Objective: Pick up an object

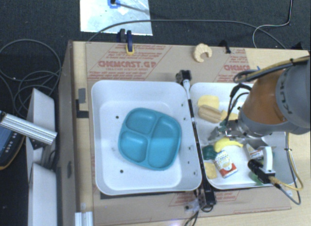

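One banana [227, 144] just beside gripper [218, 135]

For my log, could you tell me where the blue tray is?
The blue tray lies mid-left bin, left of the divider and the arm.

A blue divided plate [149, 138] lies in the left white bin [109, 98]; a tan pastry-shaped piece [202, 52] sits on the cardboard-covered counter [146, 62] beyond the bins. A silvery sheet [115, 5] lies on the dark floor; black cables [24, 69] coil at left.
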`<act>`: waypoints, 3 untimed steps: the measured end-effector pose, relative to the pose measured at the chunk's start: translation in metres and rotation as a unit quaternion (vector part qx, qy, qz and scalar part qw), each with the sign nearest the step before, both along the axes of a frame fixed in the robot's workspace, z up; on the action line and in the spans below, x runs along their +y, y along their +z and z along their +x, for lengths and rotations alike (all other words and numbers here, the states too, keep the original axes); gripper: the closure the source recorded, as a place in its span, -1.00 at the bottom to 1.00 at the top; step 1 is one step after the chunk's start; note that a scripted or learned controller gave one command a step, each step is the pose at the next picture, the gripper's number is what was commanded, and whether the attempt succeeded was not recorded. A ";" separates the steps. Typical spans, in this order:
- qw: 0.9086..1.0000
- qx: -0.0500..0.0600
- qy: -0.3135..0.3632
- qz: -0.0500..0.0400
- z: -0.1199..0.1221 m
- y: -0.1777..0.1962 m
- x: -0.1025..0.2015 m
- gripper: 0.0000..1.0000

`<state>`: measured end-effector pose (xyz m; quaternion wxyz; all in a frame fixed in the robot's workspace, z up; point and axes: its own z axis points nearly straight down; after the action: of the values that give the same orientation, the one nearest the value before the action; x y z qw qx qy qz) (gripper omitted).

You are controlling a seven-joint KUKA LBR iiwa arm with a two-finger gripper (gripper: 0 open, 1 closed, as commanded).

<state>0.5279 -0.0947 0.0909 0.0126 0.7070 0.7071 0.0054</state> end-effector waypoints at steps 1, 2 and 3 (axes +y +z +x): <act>1.000 -0.003 0.000 -0.002 0.002 0.011 -0.002 1.00; 1.000 -0.002 0.000 -0.001 0.001 0.011 -0.001 -1.00; 1.000 0.011 0.001 0.004 0.047 0.014 -0.028 -1.00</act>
<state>0.5749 -0.1230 0.1049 0.0014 0.7062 0.7080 0.0005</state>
